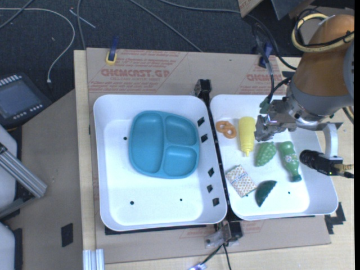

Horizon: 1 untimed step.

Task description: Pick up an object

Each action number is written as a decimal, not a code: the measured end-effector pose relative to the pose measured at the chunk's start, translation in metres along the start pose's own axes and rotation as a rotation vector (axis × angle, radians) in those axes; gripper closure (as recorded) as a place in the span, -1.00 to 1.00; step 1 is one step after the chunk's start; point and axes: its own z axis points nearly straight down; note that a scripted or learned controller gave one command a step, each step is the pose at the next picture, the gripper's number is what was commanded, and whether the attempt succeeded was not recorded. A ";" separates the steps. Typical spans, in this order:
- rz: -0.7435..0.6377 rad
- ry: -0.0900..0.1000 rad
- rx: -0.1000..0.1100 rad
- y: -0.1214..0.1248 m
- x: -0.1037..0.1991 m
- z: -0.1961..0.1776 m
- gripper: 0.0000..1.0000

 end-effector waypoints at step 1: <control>-0.001 0.001 -0.001 -0.004 0.052 -0.004 1.00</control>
